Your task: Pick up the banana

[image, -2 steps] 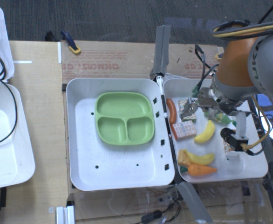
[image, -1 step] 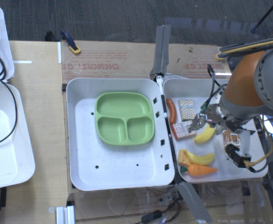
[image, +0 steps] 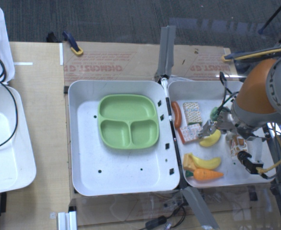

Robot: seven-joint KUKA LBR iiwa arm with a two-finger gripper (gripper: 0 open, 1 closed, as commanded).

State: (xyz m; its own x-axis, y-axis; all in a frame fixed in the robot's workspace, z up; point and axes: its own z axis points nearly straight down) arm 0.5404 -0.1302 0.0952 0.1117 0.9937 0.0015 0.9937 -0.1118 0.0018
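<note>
A yellow banana (image: 208, 163) lies near the front of the right bin (image: 260, 177), just behind an orange carrot (image: 208, 175). A second, shorter yellow curved fruit (image: 212, 139) lies mid-bin. My gripper (image: 209, 128) hangs low right over the upper edge of that shorter fruit, touching or nearly touching it. The grey arm with its orange band (image: 258, 92) comes in from the right and hides the bin's right part. I cannot tell which yellow piece the gripper bears on beyond the shorter one.
The right bin also holds a red sausage (image: 177, 114), a printed card box (image: 192, 112), a pink packet (image: 188, 133), a green item (image: 215, 113) and a yellow wedge (image: 188, 161). A green divided tray (image: 129, 120) sits in the left bin (image: 83, 166).
</note>
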